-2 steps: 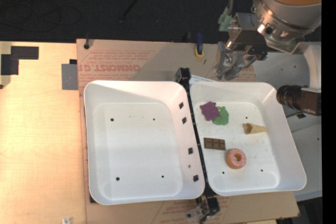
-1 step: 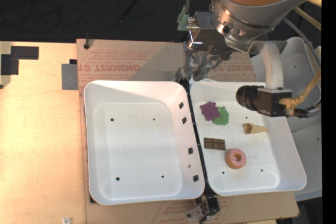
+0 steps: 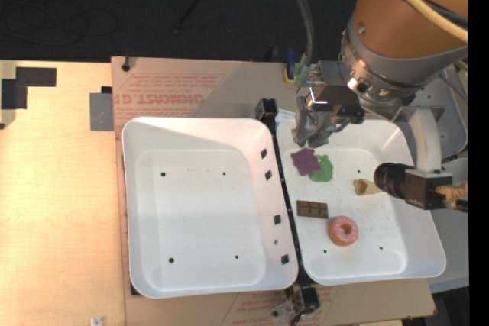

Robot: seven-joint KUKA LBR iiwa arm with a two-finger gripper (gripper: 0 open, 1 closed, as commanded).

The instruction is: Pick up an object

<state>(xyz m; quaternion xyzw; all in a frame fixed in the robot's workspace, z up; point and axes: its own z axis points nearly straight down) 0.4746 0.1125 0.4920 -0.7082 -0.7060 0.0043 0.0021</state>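
Observation:
My gripper (image 3: pixel 311 138) hangs over the back left part of the right bin (image 3: pixel 412 256), its dark fingers just above and behind a purple piece (image 3: pixel 305 160). Nothing shows between the fingers. A green piece (image 3: pixel 323 169) lies against the purple one on its right. Nearer the front lie a brown chocolate bar (image 3: pixel 312 209) and a pink frosted donut (image 3: pixel 343 230). A small tan piece (image 3: pixel 363 186) sits toward the bin's right side.
The left bin (image 3: pixel 199 202) sits beside the right one, with a black divider (image 3: pixel 276 195) running between them. A dark cylindrical fixture (image 3: pixel 409 185) reaches in over the right bin's right rim. Cardboard (image 3: pixel 183 91) lies under both bins.

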